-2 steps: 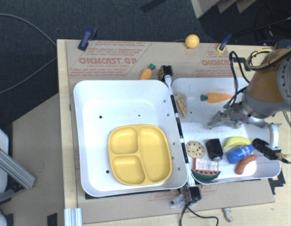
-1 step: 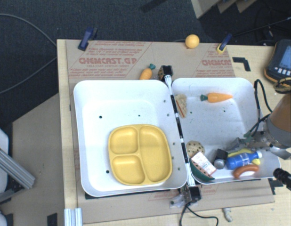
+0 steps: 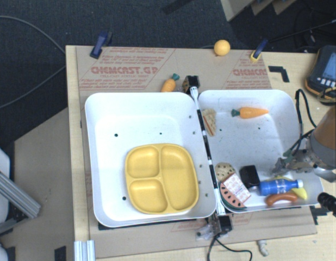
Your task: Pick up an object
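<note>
While the gripper (image 3: 284, 166) hangs with a finger state that cannot be told, the blue bottle (image 3: 278, 187) lies just below it, long axis left-right.

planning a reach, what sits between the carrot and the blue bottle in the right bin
In the camera view, bare white bin floor lies between the carrot and the blue bottle.

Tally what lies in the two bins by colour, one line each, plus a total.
Yellow: 1, the divided plate in the left bin.
Orange: 1, the toy carrot in the right bin.
Blue: 1, the bottle.
Black: 1, the block.
Red: 2, the watermelon slice and the sausage.
Total: 6.
</note>
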